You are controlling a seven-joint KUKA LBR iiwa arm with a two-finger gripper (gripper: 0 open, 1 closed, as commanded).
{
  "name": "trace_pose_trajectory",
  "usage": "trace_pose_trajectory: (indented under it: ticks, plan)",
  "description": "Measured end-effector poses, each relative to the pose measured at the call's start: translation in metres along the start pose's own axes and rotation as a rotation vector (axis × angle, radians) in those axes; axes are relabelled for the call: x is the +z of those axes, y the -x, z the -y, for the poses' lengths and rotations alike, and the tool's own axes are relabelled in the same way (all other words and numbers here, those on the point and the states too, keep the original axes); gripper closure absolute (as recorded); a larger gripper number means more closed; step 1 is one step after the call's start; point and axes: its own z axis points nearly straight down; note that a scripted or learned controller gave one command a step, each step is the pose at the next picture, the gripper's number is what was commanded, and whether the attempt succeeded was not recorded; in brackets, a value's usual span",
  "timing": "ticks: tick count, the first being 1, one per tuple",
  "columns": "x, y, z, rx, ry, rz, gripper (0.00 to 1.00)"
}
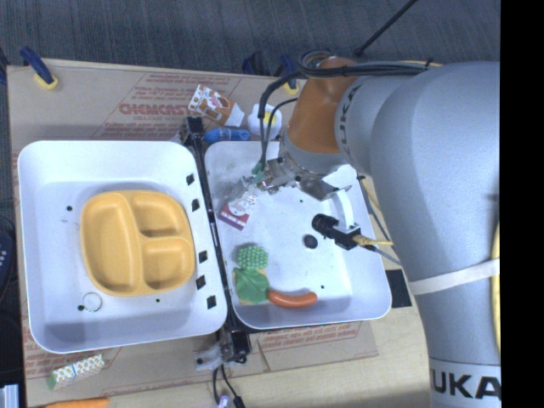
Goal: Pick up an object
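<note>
Grey arm (425, 185) stretched in from 3 o'clock, with its orange band (316, 117) over the right bin (370, 300). The claw (265, 179) sat low in the 11 o'clock part of that bin, near the back wall. Could not tell how far open the claw was, or whether it had hold of anything.

A small red-and-white packet (237, 208) lay on the bin floor just at 7 o'clock of the claw. It was close, but contact was unclear.

Toward 6 o'clock in the same bin was a green knobbly round piece (252, 257). A green leafy piece (251, 286) was right at its 6 o'clock, touching it. An orange sausage-shaped piece (293, 297) lay at 3 o'clock of the leafy one, end against it.

The left bin (34, 228) held a yellow divided tray (136, 240) with three compartments, flat and roughly centred.

On the bench (76, 92) outside the bins, a snack bag (209, 103) lay at 12 o'clock and a patterned wrapper (78, 370) at 7 o'clock.
</note>
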Motion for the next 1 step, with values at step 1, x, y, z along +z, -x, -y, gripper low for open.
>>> trace_pose_trajectory:
  ticks: [1]
  plan:
    - [-0.0108,-0.0006,-0.001,-0.004,-0.001,-0.002,1.0]
